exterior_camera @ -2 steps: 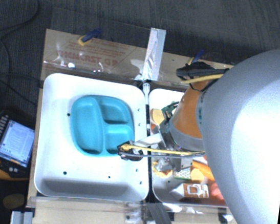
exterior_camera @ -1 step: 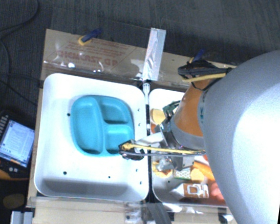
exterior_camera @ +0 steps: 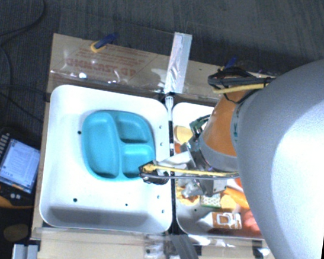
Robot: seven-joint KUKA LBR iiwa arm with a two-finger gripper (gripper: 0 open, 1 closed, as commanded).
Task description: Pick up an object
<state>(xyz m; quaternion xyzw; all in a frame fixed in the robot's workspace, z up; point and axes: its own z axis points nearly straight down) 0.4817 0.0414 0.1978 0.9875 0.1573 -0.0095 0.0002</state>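
Note:
A light blue divided tray lies in the left bin, toward its back right. My gripper hangs low over the left side of the right bin, close to the wall between the two bins. The wrist and the big grey arm cover most of it. Around it lie several small items: a round yellowish piece behind it, a green and white item and an orange thing to its right, and a small brown printed box in front. I see nothing clearly held.
The arm hides the right half of the right bin. A clear plastic sheet and an upright strip stand behind the bins. A handheld screen device and cables lie off the bench on the left.

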